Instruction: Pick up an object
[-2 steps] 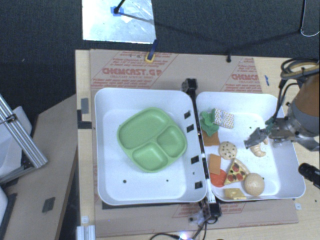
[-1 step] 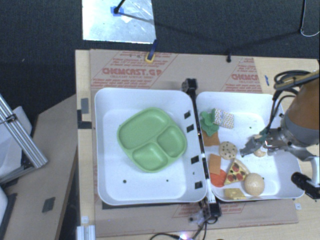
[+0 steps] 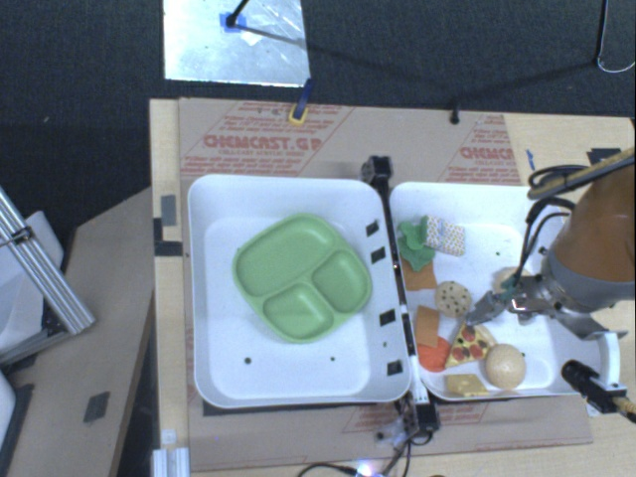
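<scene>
1. Two shallow white bins side by side on the worktop (image 3: 248, 132): left bin (image 3: 214, 266), right bin (image 3: 497, 202).
2. In the left bin, a green divided plate (image 3: 301, 276), lying flat near the middle, three compartments visible.
3. In the right bin, a cluster of toy food along the left half: a green leafy piece (image 3: 415, 244) at the top, just beside a small white packet with coloured dots (image 3: 446, 235); below these a round speckled cookie (image 3: 452, 297); lower still an orange carrot-like piece (image 3: 430, 338), a pizza slice (image 3: 469, 347), a pale round ball (image 3: 505, 365) and a yellow block (image 3: 463, 385) near the front wall.
4. Reaching in from the right, the grey and orange arm (image 3: 596, 246), low over the right bin.
5. Pincer (image 3: 487, 308) down between cookie and pizza slice, tip just beside the cookie's right edge; open or clenched cannot be told, nothing visibly gripped.
6. Beyond the bins, a shiny metal sheet (image 3: 236, 28) on the dark floor.
</scene>
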Robot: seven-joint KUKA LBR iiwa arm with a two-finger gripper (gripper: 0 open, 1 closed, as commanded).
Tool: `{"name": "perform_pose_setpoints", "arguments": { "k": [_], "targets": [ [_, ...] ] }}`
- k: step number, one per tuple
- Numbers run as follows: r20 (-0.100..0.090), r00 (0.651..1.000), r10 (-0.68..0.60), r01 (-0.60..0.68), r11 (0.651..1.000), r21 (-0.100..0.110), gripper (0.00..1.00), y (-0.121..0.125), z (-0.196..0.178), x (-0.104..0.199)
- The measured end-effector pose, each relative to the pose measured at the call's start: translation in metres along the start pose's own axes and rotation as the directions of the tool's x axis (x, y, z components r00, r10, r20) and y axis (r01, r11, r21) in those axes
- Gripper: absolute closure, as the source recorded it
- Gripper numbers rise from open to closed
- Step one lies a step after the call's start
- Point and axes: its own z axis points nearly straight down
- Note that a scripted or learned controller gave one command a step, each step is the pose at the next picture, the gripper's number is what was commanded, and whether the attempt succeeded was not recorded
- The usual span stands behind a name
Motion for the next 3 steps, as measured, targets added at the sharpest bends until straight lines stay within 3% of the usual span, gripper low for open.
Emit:
{"name": "perform_pose_setpoints", "arguments": {
  "k": [1,2,3],
  "targets": [
    [-0.001,1.000,0.000,0.000,1.000,0.000,0.00,0.000,0.052,0.000],
    [0.001,1.000,-0.001,0.001,1.000,-0.005,1.00,0.002,0.039,0.000],
    [0.003,1.000,-0.004,0.004,1.000,-0.008,1.00,0.001,-0.024,-0.003]
  ]
}}
